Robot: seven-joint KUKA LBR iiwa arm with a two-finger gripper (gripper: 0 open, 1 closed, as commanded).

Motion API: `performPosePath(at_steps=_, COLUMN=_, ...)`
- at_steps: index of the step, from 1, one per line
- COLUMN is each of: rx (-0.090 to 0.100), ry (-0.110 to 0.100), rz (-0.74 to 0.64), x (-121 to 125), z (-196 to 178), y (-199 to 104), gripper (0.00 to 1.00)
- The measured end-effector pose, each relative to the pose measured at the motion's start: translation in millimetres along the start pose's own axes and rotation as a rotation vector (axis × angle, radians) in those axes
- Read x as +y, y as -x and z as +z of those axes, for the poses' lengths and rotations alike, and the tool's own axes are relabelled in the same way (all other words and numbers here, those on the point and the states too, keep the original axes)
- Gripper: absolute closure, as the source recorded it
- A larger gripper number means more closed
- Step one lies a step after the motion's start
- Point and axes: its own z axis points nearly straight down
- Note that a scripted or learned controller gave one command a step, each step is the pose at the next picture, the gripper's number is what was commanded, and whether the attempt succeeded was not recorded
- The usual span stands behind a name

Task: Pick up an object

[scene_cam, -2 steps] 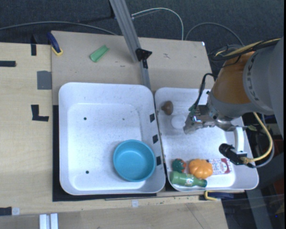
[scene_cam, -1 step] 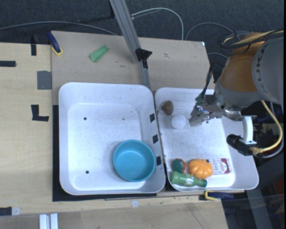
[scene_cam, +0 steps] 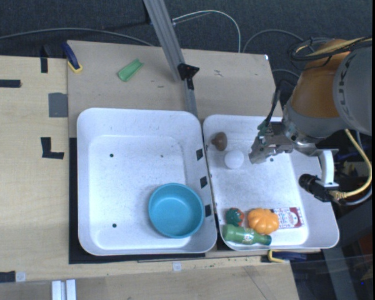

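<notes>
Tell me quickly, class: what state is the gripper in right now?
Gripper: over the right bin, beside the white ball; open or shut cannot be told, and nothing is seen held.

Bins: two shallow white plastic bins (scene_cam: 97, 167), smooth and faintly speckled, with a soft sheen along the rims.
Bowl: round blue plastic bowl (scene_cam: 175, 209), at five o'clock in the left bin, smooth and glossy.
Bench: pale wooden bench top (scene_cam: 25, 180), matt, grain faintly visible.
Arm: grey metal arm with a satin orange band (scene_cam: 319, 92), at three o'clock.
Toys: orange pumpkin-shaped toy (scene_cam: 262, 220) and green bottle-shaped toy (scene_cam: 245, 235), at six o'clock in the right bin, shiny like moulded plastic.
Ball: small white ball (scene_cam: 234, 160), matt.
Floor: dark blue carpet (scene_cam: 50, 11), at twelve o'clock, rough and fibrous.
</notes>
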Motion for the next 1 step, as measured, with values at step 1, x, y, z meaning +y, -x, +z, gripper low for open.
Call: performPosePath(at_steps=1, rx=0.002, ry=-0.001, rz=-0.006, x=11.9, z=-5.5, y=-57.3, gripper=1.00)
